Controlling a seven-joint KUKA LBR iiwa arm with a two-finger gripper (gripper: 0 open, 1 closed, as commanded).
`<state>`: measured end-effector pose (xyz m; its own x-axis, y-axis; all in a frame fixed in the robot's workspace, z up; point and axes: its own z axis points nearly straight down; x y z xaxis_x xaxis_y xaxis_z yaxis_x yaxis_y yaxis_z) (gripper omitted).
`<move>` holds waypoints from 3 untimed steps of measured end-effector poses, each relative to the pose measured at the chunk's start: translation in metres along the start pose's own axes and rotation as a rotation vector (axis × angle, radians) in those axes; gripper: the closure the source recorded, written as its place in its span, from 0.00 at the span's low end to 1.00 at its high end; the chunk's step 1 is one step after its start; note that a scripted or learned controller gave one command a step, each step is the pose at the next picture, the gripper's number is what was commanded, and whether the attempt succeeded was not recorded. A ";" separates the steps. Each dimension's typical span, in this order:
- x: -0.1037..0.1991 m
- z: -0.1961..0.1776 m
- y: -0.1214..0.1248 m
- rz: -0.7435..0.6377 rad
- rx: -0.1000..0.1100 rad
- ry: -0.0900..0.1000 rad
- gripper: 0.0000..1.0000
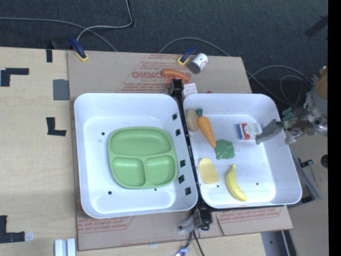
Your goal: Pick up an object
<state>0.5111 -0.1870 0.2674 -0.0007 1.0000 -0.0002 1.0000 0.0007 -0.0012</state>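
- The gripper (268, 133) hangs at the right wall of the right bin (277, 193), reaching in from the arm (314, 116) at the right edge of the view; one grey finger slants down and to the left over the bin's right side, and whether the fingers are open or closed cannot be told. Nothing is seen between them.
- Nearest to the gripper is a small white carton with red and blue print (246, 130), lying on the bin floor just to the gripper's left, close to the fingertip; whether they touch cannot be told.
- A green leafy toy vegetable (224, 150) lies further from the gripper, to its left and a little toward the near wall.
- A toy carrot (206, 129), orange with a green top, lies left of the carton, slanting along the bin floor, well apart from the gripper.
- A beige rounded item (191, 120) rests against the bin's left wall, just beside the carrot's top, the farthest thing from the gripper in this bin.
- A pale yellow oval item (208, 171) lies near the left front of the bin, below the leafy vegetable.
- A toy banana (235, 183) lies near the front wall, just right of the yellow oval, well below and left of the gripper.
- The left bin (85, 143) holds a green divided plate (142, 157), across the dividing wall from the gripper.
- Both bins sit on a cardboard sheet (106, 71) on the tabletop (26, 169).
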 end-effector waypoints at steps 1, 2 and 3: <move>0.054 0.110 0.007 -0.001 0.003 0.002 0.00; 0.083 0.179 0.074 -0.001 -0.008 0.000 0.00; 0.078 0.167 0.150 -0.001 -0.001 -0.001 0.00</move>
<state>0.6607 -0.1085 0.1001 -0.0018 1.0000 -0.0013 1.0000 0.0018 0.0003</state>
